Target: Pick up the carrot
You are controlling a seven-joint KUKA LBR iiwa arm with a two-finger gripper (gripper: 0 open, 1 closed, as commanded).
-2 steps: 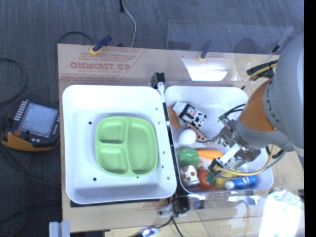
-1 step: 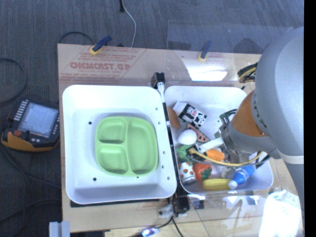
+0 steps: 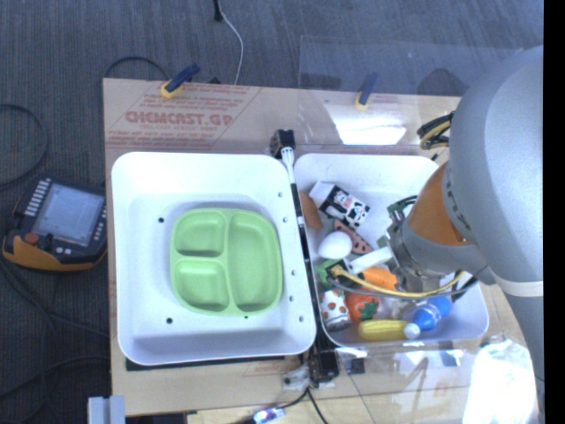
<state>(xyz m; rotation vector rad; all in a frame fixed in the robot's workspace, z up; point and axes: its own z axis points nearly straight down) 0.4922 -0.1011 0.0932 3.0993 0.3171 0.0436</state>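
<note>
Arm low over the crowded right bin, wrist just beside the carrot.

The grey arm comes in from the right, and its gripper (image 3: 408, 272) sits down among the toys in the right bin (image 3: 388, 168); its fingers are hidden behind the wrist and cables, so whether they are spread or pressed together cannot be told. The carrot (image 3: 380, 278), orange, lies just left of the wrist, near the bin's middle. Around it: a white egg (image 3: 334, 246) to the far left, a black-and-white cow toy (image 3: 343, 206) farther back, a yellow corn cob (image 3: 381, 329) and a blue bottle (image 3: 431, 314) along the near wall. The left bin (image 3: 132, 237) holds a green divided plate (image 3: 226, 260). A teach pendant (image 3: 55, 224) lies on the carpet at left.
</note>
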